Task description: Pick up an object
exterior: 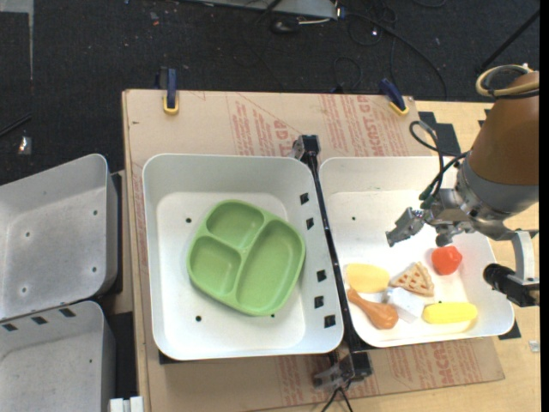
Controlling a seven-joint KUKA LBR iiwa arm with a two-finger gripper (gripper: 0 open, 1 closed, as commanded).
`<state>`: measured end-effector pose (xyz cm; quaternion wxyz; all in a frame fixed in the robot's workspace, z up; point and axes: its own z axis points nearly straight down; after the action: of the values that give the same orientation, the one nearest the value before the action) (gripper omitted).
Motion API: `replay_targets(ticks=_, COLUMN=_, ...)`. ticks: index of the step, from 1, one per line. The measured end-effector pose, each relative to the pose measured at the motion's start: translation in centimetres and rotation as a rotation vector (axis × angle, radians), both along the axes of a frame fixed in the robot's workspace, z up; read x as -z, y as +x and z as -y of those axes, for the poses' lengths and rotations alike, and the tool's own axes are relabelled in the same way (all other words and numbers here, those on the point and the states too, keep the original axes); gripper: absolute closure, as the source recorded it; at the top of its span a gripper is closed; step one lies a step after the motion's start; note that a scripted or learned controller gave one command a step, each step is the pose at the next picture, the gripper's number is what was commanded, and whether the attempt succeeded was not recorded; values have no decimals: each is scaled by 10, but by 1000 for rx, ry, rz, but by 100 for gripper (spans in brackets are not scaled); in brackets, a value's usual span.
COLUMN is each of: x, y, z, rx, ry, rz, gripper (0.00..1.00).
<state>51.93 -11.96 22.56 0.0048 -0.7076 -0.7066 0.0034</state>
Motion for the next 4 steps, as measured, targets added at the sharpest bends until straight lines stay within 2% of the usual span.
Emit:
replay_targets(ticks=1, x=-5, y=2, z=0, rx=-2, ry=-2, rz=10, gripper=0)
replay_targets(ticks=3, x=84, y=8, z=0, rx=0, ry=-1, rz=6, gripper=0)
replay_targets(ticks=4, x=135, y=8, z=0, rx=1, ry=-1, rz=11, gripper=0)
